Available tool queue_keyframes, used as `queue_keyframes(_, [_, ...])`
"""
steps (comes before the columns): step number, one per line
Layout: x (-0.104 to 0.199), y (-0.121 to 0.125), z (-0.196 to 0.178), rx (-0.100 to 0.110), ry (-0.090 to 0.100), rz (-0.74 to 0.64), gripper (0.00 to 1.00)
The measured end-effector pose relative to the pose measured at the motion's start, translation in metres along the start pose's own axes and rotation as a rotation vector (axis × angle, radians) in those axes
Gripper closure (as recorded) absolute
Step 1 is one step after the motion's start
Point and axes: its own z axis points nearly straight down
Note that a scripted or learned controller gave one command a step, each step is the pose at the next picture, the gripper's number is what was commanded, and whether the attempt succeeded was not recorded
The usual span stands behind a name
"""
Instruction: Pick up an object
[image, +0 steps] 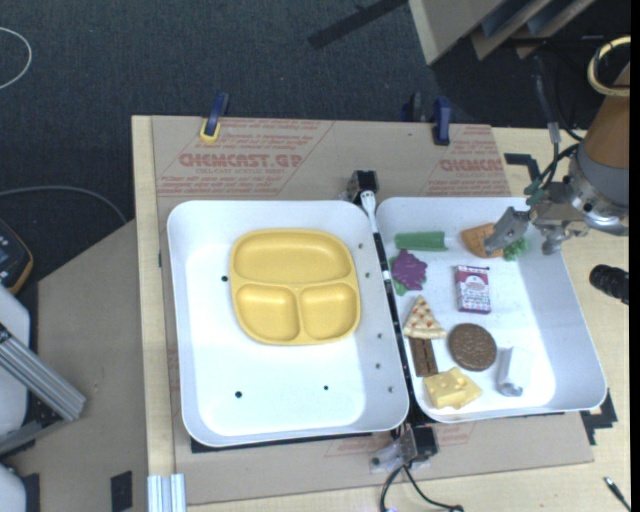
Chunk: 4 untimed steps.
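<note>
- Orange food toy (477, 239) sits just left of the pincer (528, 232), in the right bin's (585, 355) far corner.
- Looks light, stiff, smooth; pinch its narrow sides.
- Pincer looks spread, gripping nothing.
- Green bar (419, 241) lies further left.

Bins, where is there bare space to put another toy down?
The left bin has bare floor in front of the yellow tray and along its left side. In the right bin, a bare strip runs down the right side, past the pink box and brown cookie. Its left half is crowded with toy food.
</note>
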Motion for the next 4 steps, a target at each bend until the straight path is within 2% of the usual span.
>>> queue_keyframes(1, [0.000,0.003,-0.008,-0.014,-0.003,-0.003,0.00])
queue_keyframes(2, [0.000,-0.003,0.053,-0.009,-0.002,-0.003,0.00])
queue_keyframes(3, [0.004,0.006,0.102,-0.010,-0.001,-0.005,0.00])
queue_keyframes(4, [0.005,0.006,0.137,-0.011,-0.002,-0.004,0.00])
